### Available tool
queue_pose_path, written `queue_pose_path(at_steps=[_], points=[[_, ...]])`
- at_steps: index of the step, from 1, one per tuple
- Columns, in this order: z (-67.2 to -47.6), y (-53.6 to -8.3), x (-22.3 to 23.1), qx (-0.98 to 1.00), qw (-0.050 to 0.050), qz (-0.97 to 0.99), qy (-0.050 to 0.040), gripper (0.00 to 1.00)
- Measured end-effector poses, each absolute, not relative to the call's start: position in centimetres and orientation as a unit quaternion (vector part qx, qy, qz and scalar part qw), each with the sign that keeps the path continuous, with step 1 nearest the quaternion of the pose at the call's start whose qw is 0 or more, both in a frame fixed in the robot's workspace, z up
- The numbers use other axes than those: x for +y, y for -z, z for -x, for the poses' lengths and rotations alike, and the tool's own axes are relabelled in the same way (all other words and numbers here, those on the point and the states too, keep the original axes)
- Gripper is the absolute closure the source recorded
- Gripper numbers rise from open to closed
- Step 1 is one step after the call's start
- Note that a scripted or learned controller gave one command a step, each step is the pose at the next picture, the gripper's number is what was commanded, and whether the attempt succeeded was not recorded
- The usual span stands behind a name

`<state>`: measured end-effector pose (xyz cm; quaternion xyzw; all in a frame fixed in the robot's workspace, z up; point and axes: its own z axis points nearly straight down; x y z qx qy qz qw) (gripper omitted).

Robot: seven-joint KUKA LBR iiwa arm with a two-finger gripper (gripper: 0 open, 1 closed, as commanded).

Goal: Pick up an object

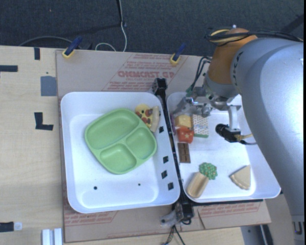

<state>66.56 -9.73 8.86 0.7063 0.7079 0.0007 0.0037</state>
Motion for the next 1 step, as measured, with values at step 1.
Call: queue_pose_path(at_steps=[1], points=[[-64.96, -9.04, -9.67, 0.708, 0.007, -0.706, -0.0037, 0.00]])
